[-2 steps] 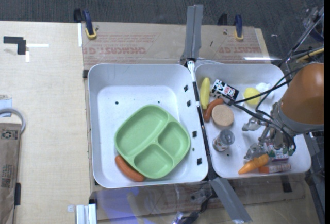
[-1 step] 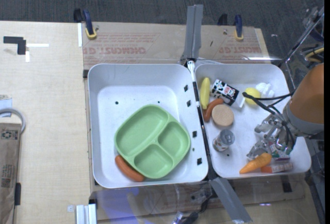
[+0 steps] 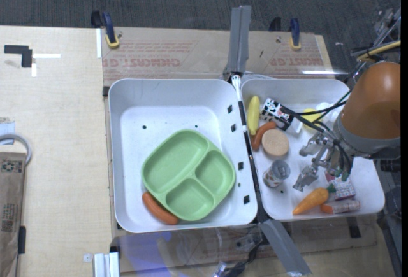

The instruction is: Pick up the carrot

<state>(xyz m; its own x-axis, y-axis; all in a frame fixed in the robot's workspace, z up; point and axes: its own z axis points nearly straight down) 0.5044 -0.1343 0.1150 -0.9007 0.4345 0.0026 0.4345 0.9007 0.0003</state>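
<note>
The carrot (image 3: 310,200), orange and tapered, lies near the front edge of the right bin (image 3: 370,202), its tip pointing left. My gripper (image 3: 310,162) hangs just behind it, over the middle of that bin, a little apart from the carrot. The fingers (image 3: 306,177) stand open with nothing between them. The orange wrist band (image 3: 376,100) and the arm rise to the right.
In the right bin are a yellow banana (image 3: 254,114), a black-and-white item (image 3: 278,112), a tan round disc (image 3: 275,142), a small grey can (image 3: 277,174) and small packets (image 3: 341,199) beside the carrot. The left bin (image 3: 127,142) holds a green divided plate (image 3: 189,174) and an orange sausage (image 3: 159,209).
</note>
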